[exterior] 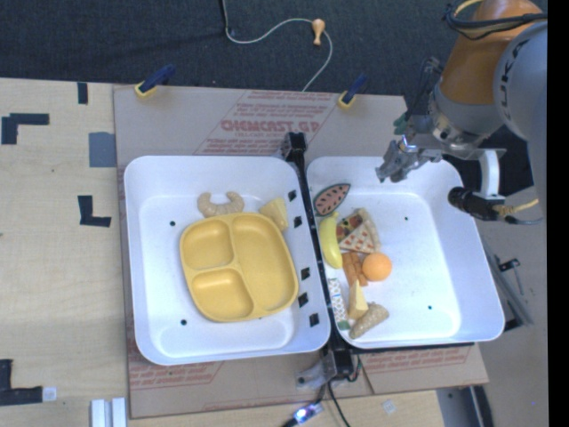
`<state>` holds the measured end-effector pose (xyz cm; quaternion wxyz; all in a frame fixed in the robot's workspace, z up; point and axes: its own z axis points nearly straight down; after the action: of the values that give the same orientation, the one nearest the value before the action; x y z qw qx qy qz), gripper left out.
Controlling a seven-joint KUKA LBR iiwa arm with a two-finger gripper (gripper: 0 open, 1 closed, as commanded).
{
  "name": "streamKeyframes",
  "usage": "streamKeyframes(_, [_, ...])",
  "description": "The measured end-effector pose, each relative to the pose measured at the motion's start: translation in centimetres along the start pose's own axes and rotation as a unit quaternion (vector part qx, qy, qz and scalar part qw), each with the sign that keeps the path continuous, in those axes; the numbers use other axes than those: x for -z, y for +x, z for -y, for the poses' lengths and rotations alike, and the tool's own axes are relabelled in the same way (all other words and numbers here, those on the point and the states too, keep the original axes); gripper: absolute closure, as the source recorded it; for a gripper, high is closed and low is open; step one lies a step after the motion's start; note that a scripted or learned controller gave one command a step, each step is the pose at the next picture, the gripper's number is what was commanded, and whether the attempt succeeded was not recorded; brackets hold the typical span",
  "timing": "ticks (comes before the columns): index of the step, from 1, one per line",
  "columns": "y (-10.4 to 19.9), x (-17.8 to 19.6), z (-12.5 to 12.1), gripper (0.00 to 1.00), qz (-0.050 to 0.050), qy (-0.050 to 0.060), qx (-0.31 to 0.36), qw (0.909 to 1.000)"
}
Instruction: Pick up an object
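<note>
My gripper [391,171] hangs over the back edge of the right bin [444,265], apart from the toys below. Nothing shows between its fingers. A pile of toy food lies along the right bin's left side: a watermelon slice [332,198], a banana [330,242], a sandwich wedge [360,231], an orange ball [378,267], a carrot [354,270] and an ice-cream cone [369,319]. In the left bin [151,238] rests a yellow divided tray [238,267], with a tan pretzel-like piece [220,204] and a yellow wedge [276,212] behind it.
The two bins share a black clip-lined divider [307,238]. A brown cardboard sheet [258,123] lies under both bins. The right half of the right bin's floor is bare white. A cable [276,29] runs across the dark floor behind.
</note>
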<state>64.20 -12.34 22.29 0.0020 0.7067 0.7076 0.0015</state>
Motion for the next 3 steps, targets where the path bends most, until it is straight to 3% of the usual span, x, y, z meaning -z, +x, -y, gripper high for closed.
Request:
streamKeyframes(1, [0.0, 0.1, 0.0, 1.0, 0.0, 0.003, 0.0, 1.0])
streamKeyframes(3, [3.9, -0.6, 10.1, 1.0, -0.001, 0.006, -0.001, 1.0])
